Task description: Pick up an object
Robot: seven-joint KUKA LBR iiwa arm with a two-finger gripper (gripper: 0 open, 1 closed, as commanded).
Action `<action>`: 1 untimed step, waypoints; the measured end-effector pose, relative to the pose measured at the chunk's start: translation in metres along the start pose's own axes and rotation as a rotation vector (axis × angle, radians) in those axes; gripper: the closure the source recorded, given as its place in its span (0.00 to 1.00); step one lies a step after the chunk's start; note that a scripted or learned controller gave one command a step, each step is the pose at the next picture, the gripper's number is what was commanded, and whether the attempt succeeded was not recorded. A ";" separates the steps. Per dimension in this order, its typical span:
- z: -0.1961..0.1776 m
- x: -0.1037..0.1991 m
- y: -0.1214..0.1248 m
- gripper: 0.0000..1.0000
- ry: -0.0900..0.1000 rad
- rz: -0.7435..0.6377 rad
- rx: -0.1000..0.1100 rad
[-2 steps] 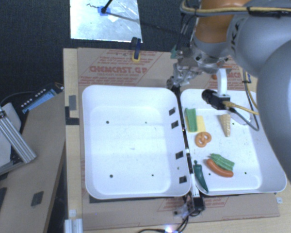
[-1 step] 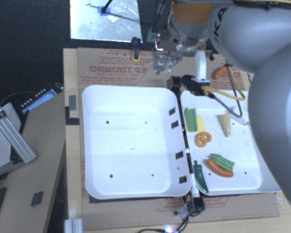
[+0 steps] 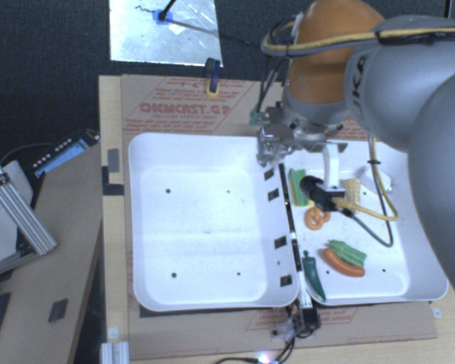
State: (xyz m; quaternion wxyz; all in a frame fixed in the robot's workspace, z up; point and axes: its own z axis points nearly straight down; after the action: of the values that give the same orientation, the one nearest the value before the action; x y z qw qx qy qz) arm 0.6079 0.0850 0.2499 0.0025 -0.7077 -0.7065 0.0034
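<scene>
bench (image 3: 61,226), right bin (image 3: 409,279): we judge the orange toy (image 3: 343,264) light, smooth, best pinched mid-length; of the gripper (image 3: 269,154) we cannot tell the state.

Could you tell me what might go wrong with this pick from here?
1. The gripper sits above the divider between the bins, so a descent here may strike the rim instead of an object.
2. The green piece and the orange piece lie touching in the right bin; a grasp could shove both aside.
3. The dark green piece lies against the divider, probably awkward to grip.
</scene>
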 end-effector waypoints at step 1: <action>0.065 0.021 0.063 1.00 0.001 -0.007 -0.009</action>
State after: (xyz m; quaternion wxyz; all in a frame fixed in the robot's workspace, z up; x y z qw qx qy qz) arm 0.6699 0.1057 0.1839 -0.0003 -0.7052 -0.7090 0.0001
